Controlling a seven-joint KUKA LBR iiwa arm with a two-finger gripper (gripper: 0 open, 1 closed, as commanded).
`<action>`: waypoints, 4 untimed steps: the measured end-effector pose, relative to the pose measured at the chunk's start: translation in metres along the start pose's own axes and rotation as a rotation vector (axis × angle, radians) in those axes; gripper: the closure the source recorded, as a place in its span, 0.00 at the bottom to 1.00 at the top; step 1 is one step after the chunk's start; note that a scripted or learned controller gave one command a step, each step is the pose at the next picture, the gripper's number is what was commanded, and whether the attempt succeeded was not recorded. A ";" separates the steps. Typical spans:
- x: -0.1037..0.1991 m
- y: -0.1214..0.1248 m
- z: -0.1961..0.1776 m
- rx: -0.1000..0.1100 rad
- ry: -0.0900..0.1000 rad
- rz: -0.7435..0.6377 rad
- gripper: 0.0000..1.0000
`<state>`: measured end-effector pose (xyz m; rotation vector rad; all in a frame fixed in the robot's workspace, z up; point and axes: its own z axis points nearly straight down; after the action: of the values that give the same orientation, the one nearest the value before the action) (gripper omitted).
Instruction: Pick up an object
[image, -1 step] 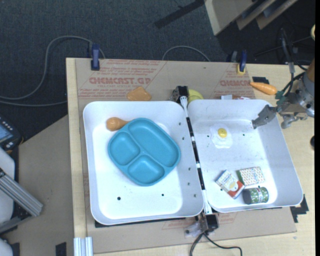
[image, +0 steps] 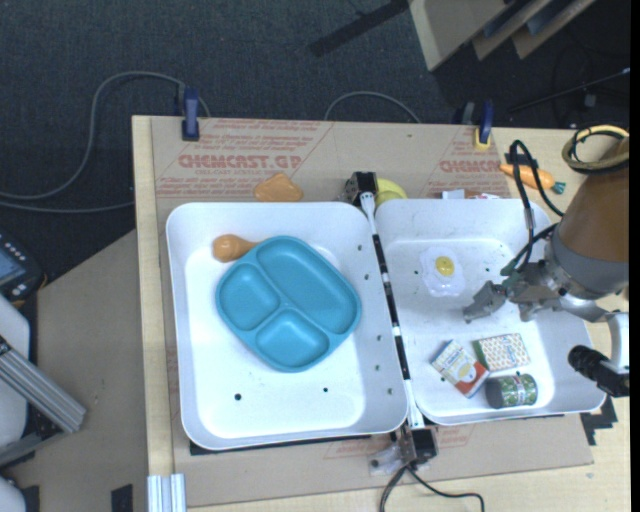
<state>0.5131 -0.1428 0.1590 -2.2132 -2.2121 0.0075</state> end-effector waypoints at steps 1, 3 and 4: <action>0.012 -0.026 0.070 -0.030 -0.011 0.000 0.00; 0.054 -0.030 -0.035 -0.021 -0.005 -0.006 1.00; 0.051 -0.032 -0.030 -0.012 -0.005 -0.001 0.00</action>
<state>0.4819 -0.0915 0.1899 -2.2214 -2.2219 -0.0002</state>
